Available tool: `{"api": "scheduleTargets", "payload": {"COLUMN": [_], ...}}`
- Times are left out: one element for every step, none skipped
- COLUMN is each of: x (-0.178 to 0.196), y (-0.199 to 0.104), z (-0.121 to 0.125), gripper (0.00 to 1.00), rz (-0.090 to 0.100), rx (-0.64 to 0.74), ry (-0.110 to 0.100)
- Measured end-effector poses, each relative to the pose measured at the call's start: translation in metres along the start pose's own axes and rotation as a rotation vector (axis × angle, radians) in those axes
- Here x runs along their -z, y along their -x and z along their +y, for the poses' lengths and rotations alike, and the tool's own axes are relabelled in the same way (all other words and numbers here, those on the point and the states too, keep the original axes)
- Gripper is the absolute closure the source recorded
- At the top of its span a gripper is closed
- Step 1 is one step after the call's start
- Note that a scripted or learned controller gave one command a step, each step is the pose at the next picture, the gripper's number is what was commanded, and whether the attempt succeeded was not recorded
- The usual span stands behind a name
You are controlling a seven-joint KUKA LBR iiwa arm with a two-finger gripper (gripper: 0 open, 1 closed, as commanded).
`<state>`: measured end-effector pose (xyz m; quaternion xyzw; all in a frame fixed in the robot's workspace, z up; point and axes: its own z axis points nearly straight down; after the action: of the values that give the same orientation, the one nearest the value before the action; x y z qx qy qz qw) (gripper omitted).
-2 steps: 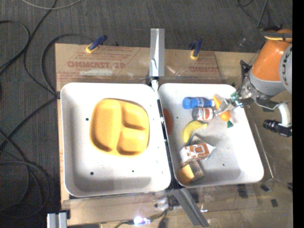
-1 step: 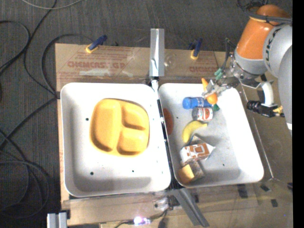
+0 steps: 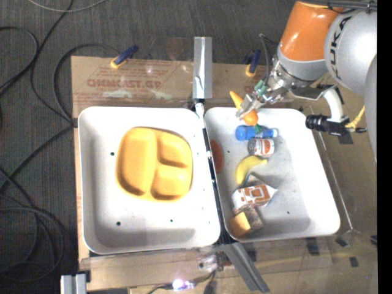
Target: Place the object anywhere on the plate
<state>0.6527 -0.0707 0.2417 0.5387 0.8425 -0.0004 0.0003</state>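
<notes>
1. Claw (image 3: 252,105) hangs over the far rim of the right bin (image 3: 318,182), beside the orange carrot-shaped toy (image 3: 248,113). The toy's thin tip points up toward the wrist; its round end sits at the bin's back edge.
2. Claw state: cannot tell whether it is spread or pinching. The fingers blur into the toy and the wrist hardware, so a grasp on the toy is unconfirmed.
3. Judged step: securing and lifting the toy out of the right bin. The toy is taken as the task's thing only because the claw is on it.
4. Neighbours just beside the toy: blue object (image 3: 256,131), small can (image 3: 262,146), then the banana (image 3: 247,167) and carton (image 3: 255,196) nearer the camera.
5. Target: yellow sectioned plate (image 3: 155,163) in the left bin (image 3: 98,213), well apart from the toy, across the divider (image 3: 210,164) between bins.
6. To do it well:
 - lift straight up before any sideways travel, so the toy clears the rim and the blue object;
 - check that the toy rises with the claw;
 - carry high over the divider;
 - release low over a plate compartment, since a rounded toy may roll.
</notes>
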Motion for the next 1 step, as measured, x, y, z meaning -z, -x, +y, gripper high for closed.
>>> {"api": "scheduleTargets", "payload": {"x": [-0.0591], "y": [-0.066], "z": [0.0286], "gripper": [1.0], "rz": [0.003], "rx": [-0.185], "ry": [-0.002]}}
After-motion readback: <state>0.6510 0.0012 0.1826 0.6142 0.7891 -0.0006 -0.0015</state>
